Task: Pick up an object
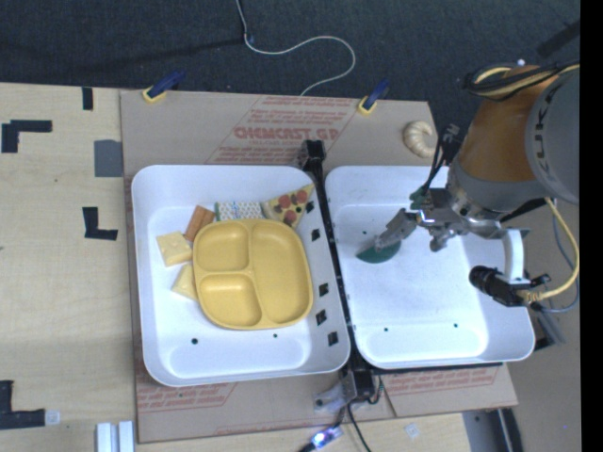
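One green object at the gripper tip

You see a small dark-green object [379,250] lying on the floor of the right bin [415,337], near its left wall. Your gripper [396,234] reaches down to it, touching or just above; whether the fingers are apart or together cannot be told. The left bin [160,347] holds a yellow divided plate [252,273] among small items.

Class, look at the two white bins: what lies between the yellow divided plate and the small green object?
In the camera view, between the yellow plate and the green object runs the black divider where the bins' walls meet, plus bare white floor.
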{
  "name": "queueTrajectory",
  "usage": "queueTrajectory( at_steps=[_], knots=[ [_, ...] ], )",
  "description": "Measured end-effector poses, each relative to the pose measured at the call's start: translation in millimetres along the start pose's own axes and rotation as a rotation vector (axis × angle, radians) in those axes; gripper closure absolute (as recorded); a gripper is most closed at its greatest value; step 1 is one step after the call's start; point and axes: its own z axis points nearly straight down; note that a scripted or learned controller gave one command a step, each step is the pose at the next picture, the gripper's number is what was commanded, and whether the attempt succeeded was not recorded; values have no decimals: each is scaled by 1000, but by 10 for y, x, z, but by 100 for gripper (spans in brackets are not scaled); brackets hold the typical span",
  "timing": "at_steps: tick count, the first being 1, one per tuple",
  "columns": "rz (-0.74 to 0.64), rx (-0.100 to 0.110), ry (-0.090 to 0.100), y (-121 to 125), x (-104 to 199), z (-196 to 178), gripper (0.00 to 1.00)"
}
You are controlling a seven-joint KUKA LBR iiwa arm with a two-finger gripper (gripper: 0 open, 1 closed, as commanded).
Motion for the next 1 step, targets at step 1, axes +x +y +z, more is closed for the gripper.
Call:
queueTrajectory(
  at_steps=[1],
  knots=[
    [-3,-14,-2,30,1,-80,0]
  ],
)
